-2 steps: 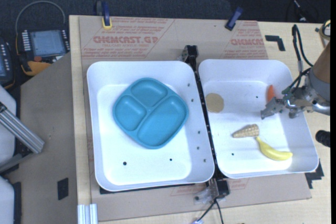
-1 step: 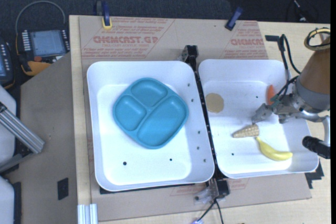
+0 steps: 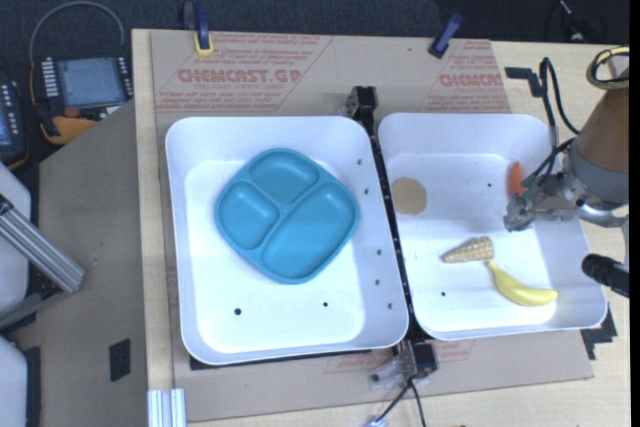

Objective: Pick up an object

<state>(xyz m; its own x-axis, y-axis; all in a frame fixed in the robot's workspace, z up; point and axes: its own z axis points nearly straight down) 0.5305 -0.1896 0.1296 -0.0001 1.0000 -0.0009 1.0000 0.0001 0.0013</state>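
So the bench point(image 3: 300, 65) is a big brown sheet with red lettering on it, and two white bins sit on it side by side. The left bin point(image 3: 200, 315) has a blue divided plate point(image 3: 288, 213) lying flat, a bit toward its back half. The right bin point(image 3: 470, 140) has the smaller stuff.

The arm point(image 3: 605, 160) comes in from the right edge and leans over the right bin's right wall, wrist pointing left and down into the bin. The gripper point(image 3: 522, 213) sits low over the bin floor near that right wall, just below a small orange-red thing point(image 3: 515, 177) I can't identify. Honestly can't tell if it's open or closed, it's too small and dark, and nothing is visibly in it.

Then there's a yellow banana point(image 3: 520, 287) near the front right corner, a tan cone point(image 3: 468, 251) just beside its upper end, and a round tan cookie-looking disc point(image 3: 408, 196) near the left wall.
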